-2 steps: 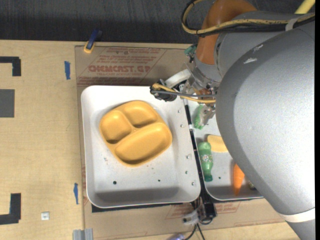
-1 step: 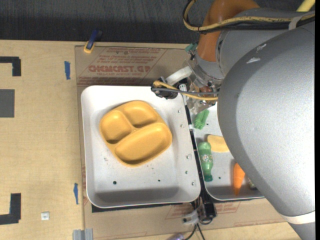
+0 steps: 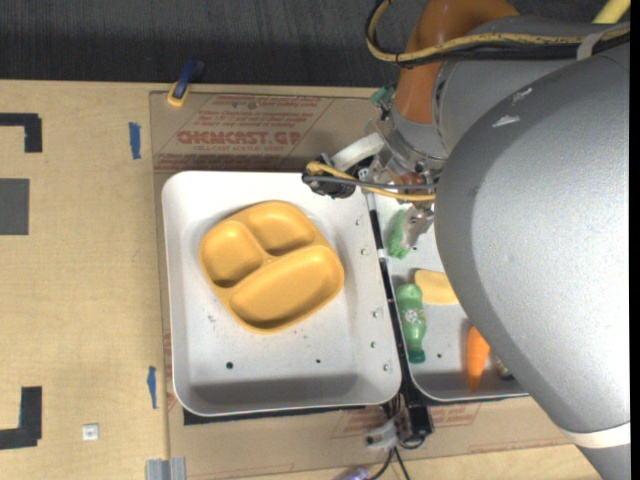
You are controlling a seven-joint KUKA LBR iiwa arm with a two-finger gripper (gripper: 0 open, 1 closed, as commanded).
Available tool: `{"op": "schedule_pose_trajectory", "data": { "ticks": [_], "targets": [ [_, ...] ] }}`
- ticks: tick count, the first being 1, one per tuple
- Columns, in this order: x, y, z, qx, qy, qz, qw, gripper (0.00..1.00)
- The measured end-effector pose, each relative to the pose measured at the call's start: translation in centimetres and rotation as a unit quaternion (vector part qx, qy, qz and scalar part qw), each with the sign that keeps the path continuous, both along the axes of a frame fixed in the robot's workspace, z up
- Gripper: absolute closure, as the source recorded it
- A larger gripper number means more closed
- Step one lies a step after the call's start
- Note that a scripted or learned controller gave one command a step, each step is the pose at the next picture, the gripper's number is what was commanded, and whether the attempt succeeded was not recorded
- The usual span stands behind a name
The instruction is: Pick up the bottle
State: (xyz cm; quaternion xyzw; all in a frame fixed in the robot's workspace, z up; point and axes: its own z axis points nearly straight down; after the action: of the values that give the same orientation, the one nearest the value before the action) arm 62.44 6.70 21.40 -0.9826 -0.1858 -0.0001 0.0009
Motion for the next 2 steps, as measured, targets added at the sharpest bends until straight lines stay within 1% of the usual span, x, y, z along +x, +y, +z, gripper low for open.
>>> {"op": "schedule_pose_trajectory", "data": {
  "ticks": [1, 2],
  "targets": [
    [-7.99, 2.32, -2.98, -0.0001, 0.003, 0.059, 0.9983, 0.00],
    [-7.96, 2.37, -1.98, 0.0001, 0.003, 0.060, 0.9982, 1.00]
  ]
}}
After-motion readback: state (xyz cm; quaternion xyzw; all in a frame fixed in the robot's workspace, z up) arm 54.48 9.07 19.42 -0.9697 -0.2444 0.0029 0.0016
